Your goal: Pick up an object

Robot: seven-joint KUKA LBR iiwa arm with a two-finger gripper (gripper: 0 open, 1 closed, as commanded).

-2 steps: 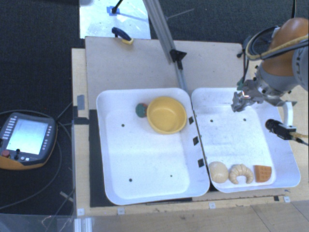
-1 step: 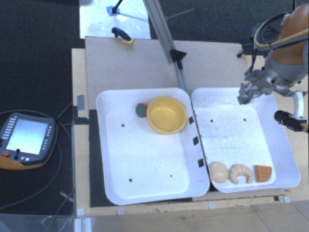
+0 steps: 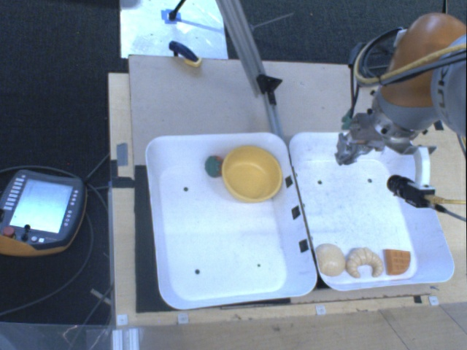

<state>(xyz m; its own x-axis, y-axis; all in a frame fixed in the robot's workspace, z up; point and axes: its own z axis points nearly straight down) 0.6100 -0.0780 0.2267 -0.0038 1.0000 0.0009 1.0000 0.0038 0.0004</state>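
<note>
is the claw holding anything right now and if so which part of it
Nothing is held. The claw hangs over the far end of the right bin, with no object between its tips.

Two white bins (image 3: pixel 219 268) sit on a tan tabletop (image 3: pixel 306 93), the left holding a yellow bowl (image 3: pixel 252 173) beside a green object (image 3: pixel 212 166), the right a cream egg (image 3: pixel 329 259), beige croissant (image 3: pixel 365 262) (faintly ridged) and orange cracker (image 3: pixel 397 261).

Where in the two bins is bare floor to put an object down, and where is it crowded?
Left bin: bare in front of the yellow bowl and green object. Right bin: bare middle, between the end effector at the far end and the near row of egg-shaped piece, croissant, orange block.
</note>
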